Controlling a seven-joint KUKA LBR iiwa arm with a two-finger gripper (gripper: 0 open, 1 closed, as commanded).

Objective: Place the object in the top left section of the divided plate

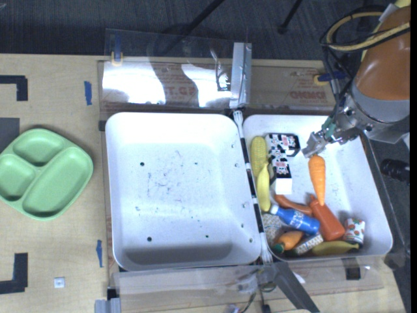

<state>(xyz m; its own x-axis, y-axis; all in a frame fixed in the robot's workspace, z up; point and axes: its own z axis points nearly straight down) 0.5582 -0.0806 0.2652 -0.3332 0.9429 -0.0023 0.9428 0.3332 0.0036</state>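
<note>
- The gripper (317, 145) hangs over the upper part of the right bin (374, 194), right at the top end of the orange carrot (317, 178); whether it is open or closed, or has the carrot at all, I cannot tell
- The carrot looks like the likely object: it lies just below the gripper, long axis running up and down the view, leaning slightly right toward the lower end
- The green divided plate (43, 173) sits on the bench well apart to the far left, beyond the left bin (176, 188); its top left section (38, 145) is the small compartment at the upper edge
- So the move to come, as I judge it, is a long carry leftward across the whole left bin
- Close neighbours: a corn cob (258, 152) and a black-and-white patterned piece (282, 145) to the left of the gripper, a banana (263, 191) under the corn
- Lower down lie a blue bottle (298, 220) and a red-orange bottle-like thing (326, 220), which touches the carrot's lower end
- The divider wall between the bins (247, 168) stands in the path, so a lift clear of it would be needed
</note>
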